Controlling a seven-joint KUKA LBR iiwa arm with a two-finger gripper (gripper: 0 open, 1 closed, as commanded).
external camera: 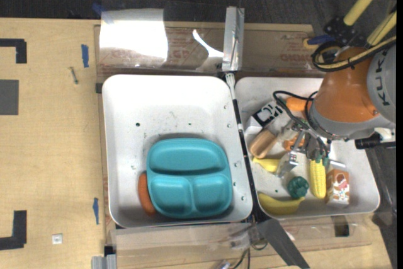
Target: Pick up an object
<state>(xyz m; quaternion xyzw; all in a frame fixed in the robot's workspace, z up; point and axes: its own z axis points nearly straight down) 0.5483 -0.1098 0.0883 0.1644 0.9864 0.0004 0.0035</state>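
1. The desk (44, 154) carries two shallow white bins side by side: the left bin (126, 104) and the right bin (368, 189).
2. In the left bin a teal divided tray (187, 178) lies towards the near edge, with one long compartment and two smaller ones.
3. An orange object (145, 193) peeks out from under the tray's left side, touching it (most of it is hidden).
4. The grey arm (352, 94), with its orange band, reaches in from the right and hangs over the right bin.
5. The hand (308, 145) points down into the clutter in the middle of the right bin; whether its jaws are parted or closed I cannot tell, since wrist hardware and objects crowd it, and nothing is clearly seen between them.
6. Just beside the hand to the left lies a tan cylinder (263, 143), tilted, and below that a small yellow piece (267, 165).
7. Below the hand stands a corn cob (318, 178), upright in the view, with a dark green round object (297, 186) just to its left.
8. A banana (280, 203) lies along the near wall of the right bin.
9. A small carton (339, 186) with orange and white print sits just right of the corn cob.
10. A black-and-white package (267, 113) lies near the bin's far left corner.
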